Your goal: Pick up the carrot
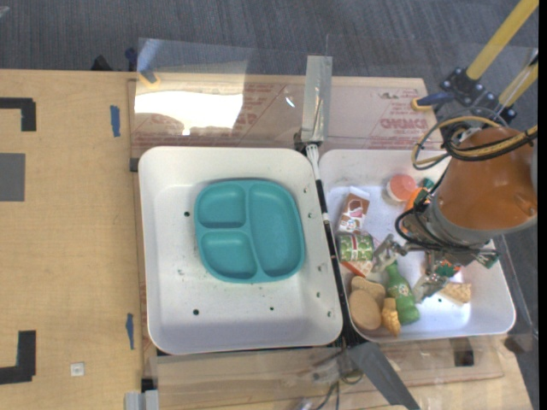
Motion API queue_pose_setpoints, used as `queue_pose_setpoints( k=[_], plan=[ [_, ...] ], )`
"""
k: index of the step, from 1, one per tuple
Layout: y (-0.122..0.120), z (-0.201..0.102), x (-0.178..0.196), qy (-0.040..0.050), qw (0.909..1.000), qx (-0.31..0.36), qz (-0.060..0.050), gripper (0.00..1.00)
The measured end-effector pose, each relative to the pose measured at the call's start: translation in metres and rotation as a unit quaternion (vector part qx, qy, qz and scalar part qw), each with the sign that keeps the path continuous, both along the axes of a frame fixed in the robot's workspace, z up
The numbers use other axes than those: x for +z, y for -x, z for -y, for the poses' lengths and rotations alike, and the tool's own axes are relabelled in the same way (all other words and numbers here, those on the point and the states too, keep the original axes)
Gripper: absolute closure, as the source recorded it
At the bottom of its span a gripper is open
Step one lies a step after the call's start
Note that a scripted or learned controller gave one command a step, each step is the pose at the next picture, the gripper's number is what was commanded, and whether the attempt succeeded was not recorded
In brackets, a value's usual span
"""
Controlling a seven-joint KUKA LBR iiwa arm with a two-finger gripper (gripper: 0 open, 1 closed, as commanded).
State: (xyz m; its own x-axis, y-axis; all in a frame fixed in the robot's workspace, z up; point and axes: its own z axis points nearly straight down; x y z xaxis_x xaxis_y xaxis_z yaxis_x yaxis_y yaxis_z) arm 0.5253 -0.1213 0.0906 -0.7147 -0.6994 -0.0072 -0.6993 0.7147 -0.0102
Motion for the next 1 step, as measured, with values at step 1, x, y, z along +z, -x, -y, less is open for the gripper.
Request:
queue_pose_setpoints(
  k=[1],
  plan=[
    [-0.0988,0.0428,0.016,-0.0016,1.0,-0.004,-0.001,0.0]
  ],
)
